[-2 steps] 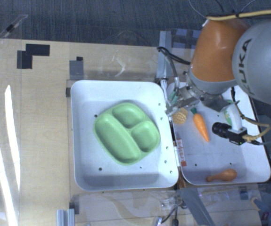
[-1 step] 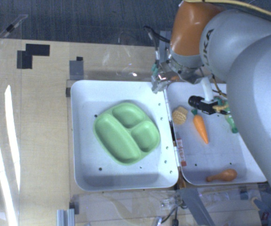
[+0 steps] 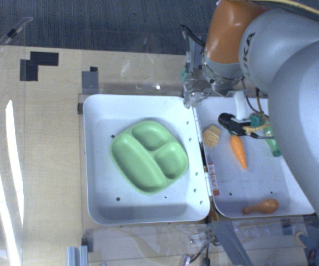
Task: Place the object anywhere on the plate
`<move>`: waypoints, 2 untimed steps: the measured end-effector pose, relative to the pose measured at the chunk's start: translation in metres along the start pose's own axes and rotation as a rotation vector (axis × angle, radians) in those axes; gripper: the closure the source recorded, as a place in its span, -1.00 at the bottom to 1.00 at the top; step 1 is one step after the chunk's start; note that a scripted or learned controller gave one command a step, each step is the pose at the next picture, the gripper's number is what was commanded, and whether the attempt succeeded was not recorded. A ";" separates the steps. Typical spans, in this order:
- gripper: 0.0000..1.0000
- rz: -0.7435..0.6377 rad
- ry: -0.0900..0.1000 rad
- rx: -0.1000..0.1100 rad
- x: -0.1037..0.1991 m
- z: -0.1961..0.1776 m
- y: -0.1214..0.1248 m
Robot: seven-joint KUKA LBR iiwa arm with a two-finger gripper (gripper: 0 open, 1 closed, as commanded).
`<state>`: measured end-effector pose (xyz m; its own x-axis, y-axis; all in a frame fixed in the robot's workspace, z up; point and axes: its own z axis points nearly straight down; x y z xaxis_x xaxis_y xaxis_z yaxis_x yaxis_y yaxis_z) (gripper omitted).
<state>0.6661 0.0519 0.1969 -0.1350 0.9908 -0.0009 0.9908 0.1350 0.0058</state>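
From the overhead camera we see the gripper (image 3: 193,96) at twelve o'clock, over the wall between the bins; we cannot tell its state. The green plate (image 3: 150,157) sits mid left bin (image 3: 101,204). In the right bin (image 3: 292,195) at three o'clock lie a carrot (image 3: 238,151), a cracker (image 3: 211,136) and a brown gourd (image 3: 262,206).

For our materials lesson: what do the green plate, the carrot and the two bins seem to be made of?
Green plate: likely moulded plastic, matt, with soft rounded compartments.
Carrot: probably plastic or rubber toy food, uniformly orange.
Bins: seemingly white plastic, smooth with slight sheen.
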 end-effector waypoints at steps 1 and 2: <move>1.00 0.121 0.000 -0.001 0.005 -0.022 0.004; 1.00 0.273 0.000 0.000 0.015 -0.042 0.006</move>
<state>0.6694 0.0679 0.2385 0.1368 0.9906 0.0012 0.9906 -0.1368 0.0061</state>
